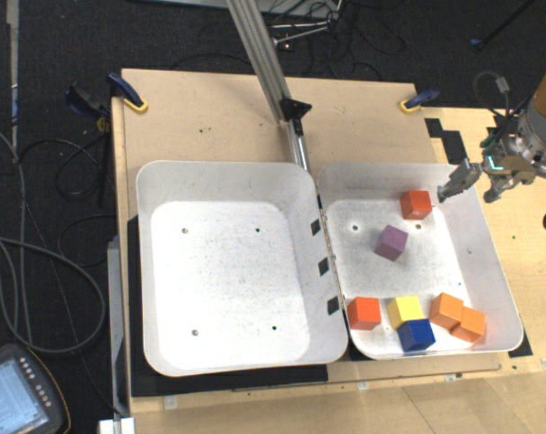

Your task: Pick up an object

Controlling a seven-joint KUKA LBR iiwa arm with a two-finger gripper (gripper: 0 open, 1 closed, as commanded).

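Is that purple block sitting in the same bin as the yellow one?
Yes, the purple block and the yellow block both lie in the right bin, purple near its middle, yellow near the front edge.

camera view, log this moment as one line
gripper open, holding nothing, over right bin top right edge | nearest: orange block | purple block mid-bin | no grasp yet

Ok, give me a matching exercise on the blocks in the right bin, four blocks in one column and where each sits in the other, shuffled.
Blocks:
1. purple block
2. blue block
3. yellow block
4. orange block nearest the tool

Places:
A. front edge of the bin, in front of the yellow one
B. far end of the bin
C. middle of the bin, alone
D. just behind the blue one

Pairs: 1-C, 2-A, 3-D, 4-B
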